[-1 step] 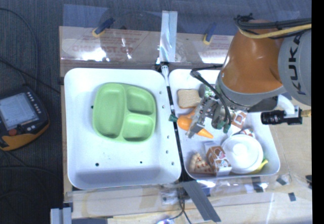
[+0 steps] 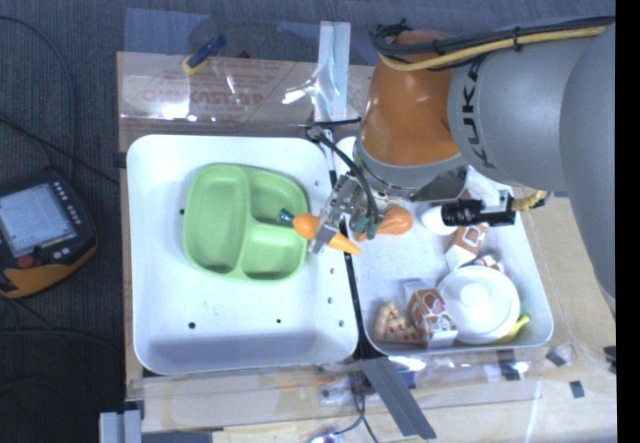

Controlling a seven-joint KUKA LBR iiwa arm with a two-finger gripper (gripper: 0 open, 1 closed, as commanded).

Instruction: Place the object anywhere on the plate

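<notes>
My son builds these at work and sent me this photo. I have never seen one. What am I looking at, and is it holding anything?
This is one picture from a camera fixed above a bench, looking down at a slant. The big grey and orange shape is a robot arm reaching in from the right. At its tip is a two-finger gripper, the robot's hand.

The bench carries two shallow white bins. The left bin holds a green divided plate. The right bin holds small toy items, among them a white cup.

The gripper sits over the divide between the bins, and an orange toy carrot appears between its fingers, by the plate's right edge. It seems to be holding it, ready to set it on the plate.
</notes>
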